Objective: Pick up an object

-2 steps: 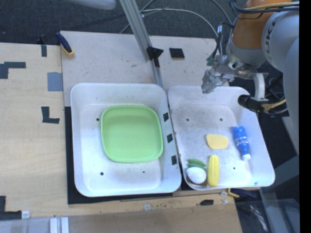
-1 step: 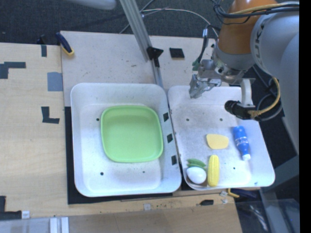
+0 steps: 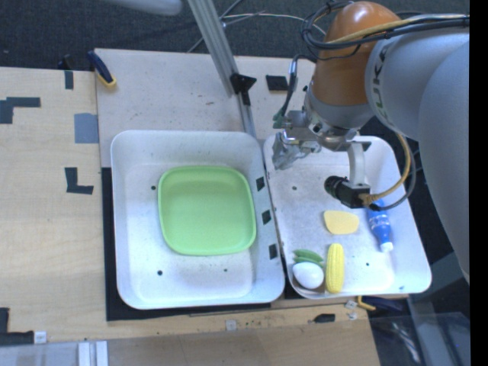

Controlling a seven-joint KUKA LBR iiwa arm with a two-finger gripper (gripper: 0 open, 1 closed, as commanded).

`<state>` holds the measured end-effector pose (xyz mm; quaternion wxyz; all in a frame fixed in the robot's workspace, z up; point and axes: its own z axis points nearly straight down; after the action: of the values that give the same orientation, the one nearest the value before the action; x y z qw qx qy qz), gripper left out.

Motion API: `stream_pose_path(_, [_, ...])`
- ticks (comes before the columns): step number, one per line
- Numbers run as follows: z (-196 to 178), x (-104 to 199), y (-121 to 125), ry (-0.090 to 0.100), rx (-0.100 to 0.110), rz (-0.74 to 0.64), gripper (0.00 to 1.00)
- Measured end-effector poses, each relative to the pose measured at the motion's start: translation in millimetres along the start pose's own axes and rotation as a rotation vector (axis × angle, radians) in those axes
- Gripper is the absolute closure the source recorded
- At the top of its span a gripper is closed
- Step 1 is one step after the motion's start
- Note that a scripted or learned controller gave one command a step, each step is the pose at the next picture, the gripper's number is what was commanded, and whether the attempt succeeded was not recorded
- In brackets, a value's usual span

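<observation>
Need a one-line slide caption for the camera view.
KUKA arm's gripper above the right bin holding corn cob, yellow piece, blue bottle; green plate in left bin.

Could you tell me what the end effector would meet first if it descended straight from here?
Probably the bare floor of the shallow white right bin; the end effector hangs over its upper left corner, though depth is unclear.

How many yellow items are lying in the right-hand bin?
2: a flat yellow piece mid-bin, and a corn cob at the near edge beside a white egg. The arm may hide others.
</observation>
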<state>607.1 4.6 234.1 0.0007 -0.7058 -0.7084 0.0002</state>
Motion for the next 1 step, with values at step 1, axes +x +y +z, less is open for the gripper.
stream_pose_path(1, [-8.2,45.1,-21.6,0.000,-0.002,0.000,1.00])
